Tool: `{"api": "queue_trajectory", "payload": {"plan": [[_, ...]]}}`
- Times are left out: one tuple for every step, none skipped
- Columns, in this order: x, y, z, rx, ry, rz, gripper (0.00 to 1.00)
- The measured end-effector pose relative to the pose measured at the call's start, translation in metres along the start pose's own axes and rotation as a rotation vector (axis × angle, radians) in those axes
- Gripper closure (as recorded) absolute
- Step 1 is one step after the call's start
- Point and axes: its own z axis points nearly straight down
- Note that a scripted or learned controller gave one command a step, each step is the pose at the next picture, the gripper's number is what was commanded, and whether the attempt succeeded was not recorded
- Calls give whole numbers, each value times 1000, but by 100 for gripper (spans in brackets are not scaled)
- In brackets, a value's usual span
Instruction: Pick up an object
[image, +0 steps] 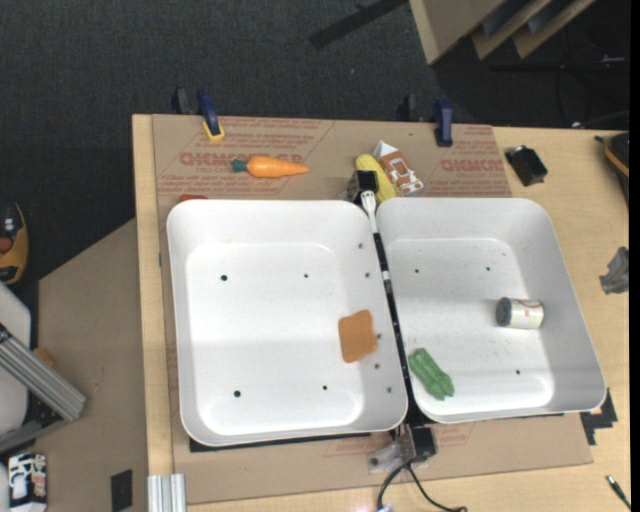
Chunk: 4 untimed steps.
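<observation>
camera view | flat tan slab (358, 335) | bumpy green piece (431, 373) | white cylinder (520, 313)

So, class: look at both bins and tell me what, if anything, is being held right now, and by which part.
Nothing is held. The brown piece lies loose in the left bin; the small can and green item lie loose in the right bin.

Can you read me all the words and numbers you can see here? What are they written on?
Red printed words on the cardboard sheet under the bins: partly hidden by the carrot and too blurred to read for sure.
Print on the small orange and white packet: too small to read.
Can lying in the right bin: no label text can be read.
</observation>
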Motion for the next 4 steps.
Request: {"api": "queue_trajectory", "payload": {"plan": [[0,0,-6,1,1,0,100],[17,7,-119,-9,-3,-3,100],[60,3,-3,10,6,-1,100],[125,-1,52,7,5,-1,100]]}}
